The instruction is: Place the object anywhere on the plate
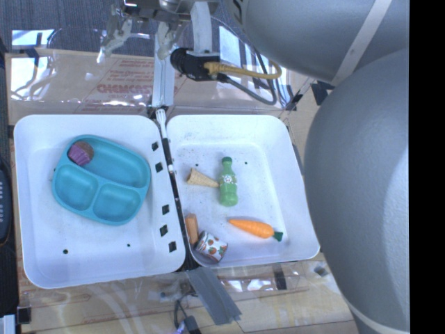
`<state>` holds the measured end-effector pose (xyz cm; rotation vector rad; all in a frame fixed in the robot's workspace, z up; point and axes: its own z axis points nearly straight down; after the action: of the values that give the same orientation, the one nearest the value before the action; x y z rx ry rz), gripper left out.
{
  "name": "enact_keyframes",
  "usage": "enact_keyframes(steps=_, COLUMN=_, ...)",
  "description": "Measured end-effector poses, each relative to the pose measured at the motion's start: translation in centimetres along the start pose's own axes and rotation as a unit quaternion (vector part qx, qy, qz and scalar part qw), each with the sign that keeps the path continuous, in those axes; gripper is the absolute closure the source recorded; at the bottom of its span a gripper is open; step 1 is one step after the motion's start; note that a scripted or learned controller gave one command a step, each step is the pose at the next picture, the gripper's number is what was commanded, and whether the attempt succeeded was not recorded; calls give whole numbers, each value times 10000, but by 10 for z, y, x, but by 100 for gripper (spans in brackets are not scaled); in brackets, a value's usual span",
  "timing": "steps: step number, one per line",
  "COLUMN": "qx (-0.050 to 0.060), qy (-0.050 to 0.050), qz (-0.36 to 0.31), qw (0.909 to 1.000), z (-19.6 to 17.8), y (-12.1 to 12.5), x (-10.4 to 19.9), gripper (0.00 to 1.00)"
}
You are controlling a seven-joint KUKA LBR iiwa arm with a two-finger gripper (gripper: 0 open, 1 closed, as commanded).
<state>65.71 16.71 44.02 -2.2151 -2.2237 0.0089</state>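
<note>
Beside the blue three-compartment plastic plate (104,186), in the neighbouring white bin (278,158), lies a small green toy bottle (227,183), probably light, stiff, slick and rolling; pinch across its body. Whether the gripper (139,39) above is clenched, I cannot tell

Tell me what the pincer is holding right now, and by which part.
Nothing is held. The pincer hangs above the bench behind the bins, with nothing between its fingers. The carrot, green bottle and cone lie in the right bin.
</note>
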Motion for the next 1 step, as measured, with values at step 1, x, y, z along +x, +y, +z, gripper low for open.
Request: enact_keyframes(steps=1, qx=-11, qy=12, qz=-29, qw=10000, z=1, y=-1, x=53, gripper=0)
